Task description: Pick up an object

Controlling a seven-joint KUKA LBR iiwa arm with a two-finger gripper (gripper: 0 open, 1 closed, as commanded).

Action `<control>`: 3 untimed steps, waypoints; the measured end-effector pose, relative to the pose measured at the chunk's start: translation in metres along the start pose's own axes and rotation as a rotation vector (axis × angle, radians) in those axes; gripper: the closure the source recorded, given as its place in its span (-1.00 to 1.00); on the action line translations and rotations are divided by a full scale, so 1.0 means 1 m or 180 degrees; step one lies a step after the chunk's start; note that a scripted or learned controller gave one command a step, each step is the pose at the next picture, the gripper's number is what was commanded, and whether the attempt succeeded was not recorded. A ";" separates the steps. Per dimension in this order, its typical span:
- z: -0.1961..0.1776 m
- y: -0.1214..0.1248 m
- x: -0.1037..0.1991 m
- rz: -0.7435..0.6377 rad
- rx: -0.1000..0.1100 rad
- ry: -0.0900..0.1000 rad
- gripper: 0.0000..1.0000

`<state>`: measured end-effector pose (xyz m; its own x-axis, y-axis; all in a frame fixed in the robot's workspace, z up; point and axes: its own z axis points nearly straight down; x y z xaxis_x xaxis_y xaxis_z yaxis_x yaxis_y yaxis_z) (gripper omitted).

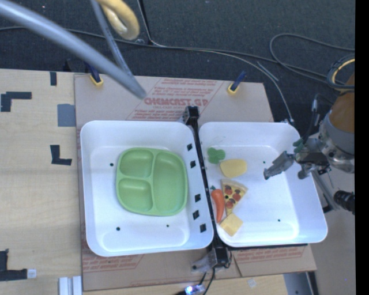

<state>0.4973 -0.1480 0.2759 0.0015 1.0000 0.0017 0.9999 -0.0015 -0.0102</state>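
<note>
Hovering over the right bin point(300, 227) w/ nothing grasped yet, the gripper point(274, 168) is sitting near the yellow toy point(233, 167) by the pizza slice point(233, 192), finger state can't be told, so pick is still pending.

The arm point(340, 124) enters from the right and is cut off by the frame's edge, so only its wrist end and part of the orange band show. The gripper point(277, 166) is small and dark over the right bin point(300, 230), and its fingers blur together, so their spacing cannot be judged. A grey pole point(75, 43) crosses the upper left, out of focus and cut by the top and left edges. A yellow looped thing point(121, 17) at the top is blurred and clipped by the upper edge. The small green piece point(216, 154) near the divider is too small to identify.
</note>
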 end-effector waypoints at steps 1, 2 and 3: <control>-0.005 0.002 0.000 -0.0009 -0.0029 -0.0006 -1.00; 0.044 -0.003 0.009 -0.0008 -0.0015 -0.0004 -1.00; 0.108 0.000 0.006 -0.0005 -0.0008 -0.0002 -1.00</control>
<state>0.4964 -0.1422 0.1683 0.0000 1.0000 0.0009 1.0000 0.0000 -0.0078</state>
